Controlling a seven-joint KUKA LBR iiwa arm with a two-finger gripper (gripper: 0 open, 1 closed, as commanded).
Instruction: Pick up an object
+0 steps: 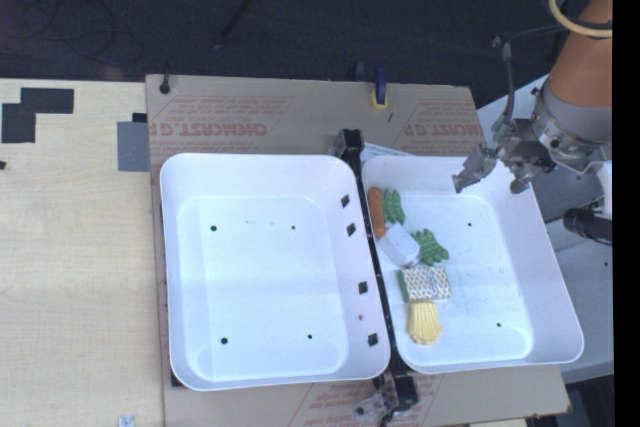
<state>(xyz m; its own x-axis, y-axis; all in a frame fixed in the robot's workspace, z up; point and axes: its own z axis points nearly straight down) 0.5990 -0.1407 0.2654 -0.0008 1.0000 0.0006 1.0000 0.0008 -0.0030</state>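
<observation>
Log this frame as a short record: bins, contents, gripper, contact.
left bin: bare white floor with small dark holes
right bin: holds a cluster of small items along its left wall
items: carrot, green pieces and, white piece, patterned block, yellow piece
gripper: open, over the right bin's upper right corner
contact: gripper apart from all items, nothing between its fingers

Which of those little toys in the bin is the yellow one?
The yellow piece, lowest in the right bin, just below the checkered block; the others are orange, green or white.
</observation>
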